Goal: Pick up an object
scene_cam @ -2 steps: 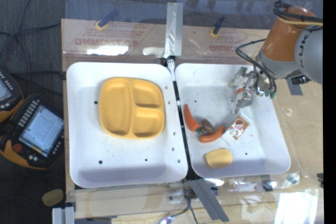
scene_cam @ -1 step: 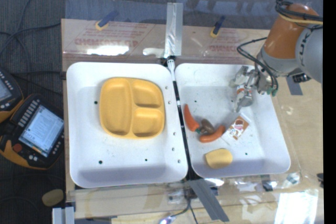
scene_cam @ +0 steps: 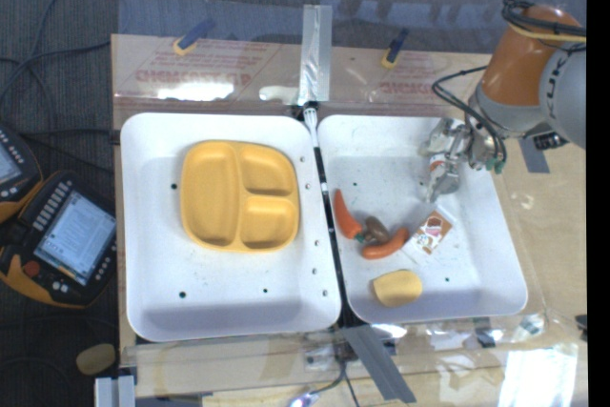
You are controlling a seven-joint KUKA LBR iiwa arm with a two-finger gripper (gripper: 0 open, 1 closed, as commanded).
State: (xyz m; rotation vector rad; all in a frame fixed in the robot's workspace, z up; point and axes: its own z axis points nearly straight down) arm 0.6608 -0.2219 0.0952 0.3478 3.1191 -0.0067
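The right bin (scene_cam: 507, 254) holds several small things. An orange-red pepper-like piece (scene_cam: 345, 213) lies by its left wall. A small brown item (scene_cam: 375, 228) touches a red-orange sausage shape (scene_cam: 384, 246). Just right of them lies a small white and red packet (scene_cam: 432, 234). A pale yellow lump (scene_cam: 396, 287) sits near the front wall. My gripper (scene_cam: 436, 184) hangs over the bin's upper right part, above and slightly behind the packet, apart from every item. Nothing shows held in it.
The left bin (scene_cam: 152, 300) bears a yellow divided tray (scene_cam: 240, 195). A metal strip (scene_cam: 315, 52) stands behind the wall shared by the bins. Handheld controllers (scene_cam: 57, 234) and cables lie off the bench at the left.
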